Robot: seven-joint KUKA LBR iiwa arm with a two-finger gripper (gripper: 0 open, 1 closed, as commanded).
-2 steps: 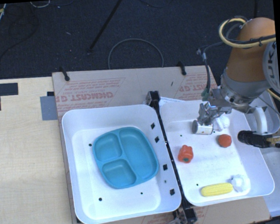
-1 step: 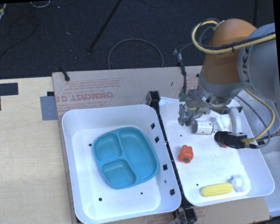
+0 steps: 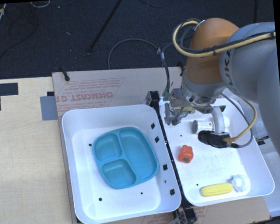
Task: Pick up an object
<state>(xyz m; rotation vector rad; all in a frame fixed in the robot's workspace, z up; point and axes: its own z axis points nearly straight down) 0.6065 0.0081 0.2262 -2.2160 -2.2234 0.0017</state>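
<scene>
Pincer (image 3: pixel 173 115) hangs at the upper left corner of the right bin (image 3: pixel 256 184); whether it is open I cannot tell, and I see nothing in it. Left bin (image 3: pixel 82 207) holds a blue tray (image 3: pixel 125 156). Corn (image 3: pixel 216 189) lies near the front wall. Orange cup (image 3: pixel 185 154) lies just below the pincer; it looks light, stiff and a little slippery, so I would grip across its sides.

The divided plate (image 3: pixel 126 156) lies in the left bin (image 3: pixel 78 124). In the right bin (image 3: pixel 255 177), the small cup (image 3: pixel 185 154) sits near the left wall, the corn cob (image 3: pixel 216 189) nearer, the gripper (image 3: pixel 174 115) farther.
</scene>
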